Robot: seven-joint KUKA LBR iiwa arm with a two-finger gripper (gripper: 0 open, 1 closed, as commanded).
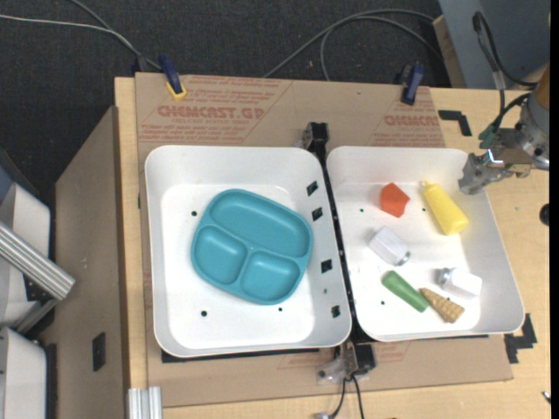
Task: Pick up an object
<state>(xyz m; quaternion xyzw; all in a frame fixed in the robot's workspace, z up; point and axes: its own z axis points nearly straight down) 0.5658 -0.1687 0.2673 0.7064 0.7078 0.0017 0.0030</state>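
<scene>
You get one fixed camera, mounted above bench, looking down at slant. Both shallow white plastic bins fill mid-frame: left bin [166, 260], right bin [493, 260]. Brown board bench top [279, 103] runs edge to edge; dark carpet floor [70, 77] shows beyond far side. Moderate distance; small items readable, fine detail soft.

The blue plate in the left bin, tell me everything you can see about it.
The blue plate is a teal, rounded-corner tray that looks like smooth plastic, moulded into three compartments: one long section along its upper side and two smaller ones below. It lies flat, right way up and turned at a slight angle, near the middle of the left bin. It rests on the bin floor, nothing else touches it, and its compartments hold nothing.
</scene>
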